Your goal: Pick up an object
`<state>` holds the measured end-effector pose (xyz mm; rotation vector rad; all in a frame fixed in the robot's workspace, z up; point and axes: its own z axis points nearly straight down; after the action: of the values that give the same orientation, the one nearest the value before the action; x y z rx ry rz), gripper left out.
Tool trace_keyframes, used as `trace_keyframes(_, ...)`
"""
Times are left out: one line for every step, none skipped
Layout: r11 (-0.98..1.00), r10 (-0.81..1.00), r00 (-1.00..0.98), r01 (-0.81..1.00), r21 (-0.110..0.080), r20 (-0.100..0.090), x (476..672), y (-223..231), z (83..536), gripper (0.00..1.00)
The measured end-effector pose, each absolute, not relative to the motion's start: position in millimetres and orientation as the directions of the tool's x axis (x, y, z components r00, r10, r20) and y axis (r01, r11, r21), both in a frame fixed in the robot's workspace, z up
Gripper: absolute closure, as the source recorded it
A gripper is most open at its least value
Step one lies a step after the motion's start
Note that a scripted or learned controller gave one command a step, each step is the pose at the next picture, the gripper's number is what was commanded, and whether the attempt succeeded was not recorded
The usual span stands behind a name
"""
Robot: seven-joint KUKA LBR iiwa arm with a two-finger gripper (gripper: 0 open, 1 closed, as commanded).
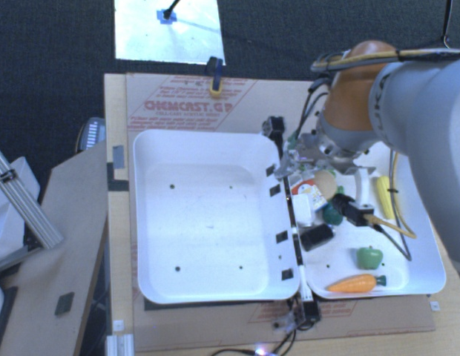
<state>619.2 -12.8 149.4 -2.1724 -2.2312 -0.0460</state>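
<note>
The right bin holds the objects. An orange carrot lies near its front edge, with a green pepper just behind it. A yellow corn cob rests toward the right side. A white and red carton, a tan rounded piece and a dark green item crowd the bin's left side. A small black block lies in front of them. My gripper hangs low over that cluster, close to the wall between the bins, with the carton right beneath it.
The left bin stands beside the right one, sharing a divider with black clips. Both sit on a cardboard sheet. A metal frame stands off the bench at far left.
</note>
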Motion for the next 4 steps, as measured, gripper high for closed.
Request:
trace_keyframes(0.011,1.000,-0.011,1.000,0.006,0.003,576.0,57,245,1.00)
trace_keyframes(0.006,1.000,-0.006,1.000,-0.004,0.001,545.3,84,181,1.00)
trace_keyframes(0.005,1.000,-0.005,1.000,0.004,0.001,580.9,96,185,1.00)
trace_keyframes(0.008,1.000,-0.008,1.000,0.010,0.002,662.1,120,119,1.00)
